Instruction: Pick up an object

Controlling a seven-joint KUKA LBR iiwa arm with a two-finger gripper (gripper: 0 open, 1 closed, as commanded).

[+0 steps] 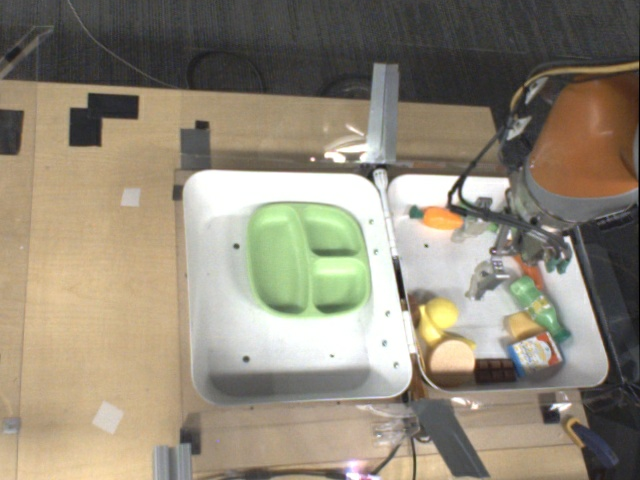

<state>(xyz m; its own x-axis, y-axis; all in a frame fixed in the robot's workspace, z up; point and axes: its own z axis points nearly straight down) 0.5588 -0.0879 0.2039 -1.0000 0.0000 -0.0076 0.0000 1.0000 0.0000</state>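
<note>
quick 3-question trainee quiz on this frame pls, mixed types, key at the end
1. True or false: the green divided tray lies in the same bin as the toy carrot.
2. Which sits nearest the gripper?
A. green bottle
B. brown block
C. green divided tray
3. Fill in: the yellow lemon-like toy lies in the ___ bin of the view.

Key: 1 false; 2 A; 3 right.

no legible text, labels or numbers anywhere
</note>
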